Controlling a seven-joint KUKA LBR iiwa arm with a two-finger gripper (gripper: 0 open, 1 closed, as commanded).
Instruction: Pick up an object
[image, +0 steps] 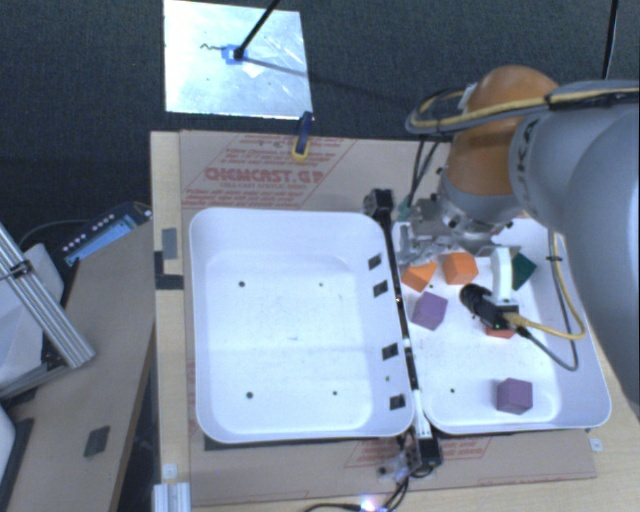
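Observation:
My gripper (420, 243) reaches down into the far left corner of the right bin (560, 415). Just below it lies an orange wedge (420, 275), with an orange cube (461, 267) to that wedge's right. A purple cube (429, 310) lies a little nearer the front, beside the divider. Another purple cube (514, 395) sits near the bin's front right. A dark green block (524, 269) rests by the right wall, partly hidden by the arm. A small red piece (498, 331) peeks out in the bin's middle.
The left bin (290, 330) stands beside the right one, with black clips along the shared rim (397, 310). Both bins rest on a cardboard sheet (270, 170). The grey arm with its orange band (500, 100) covers the right bin's far right.

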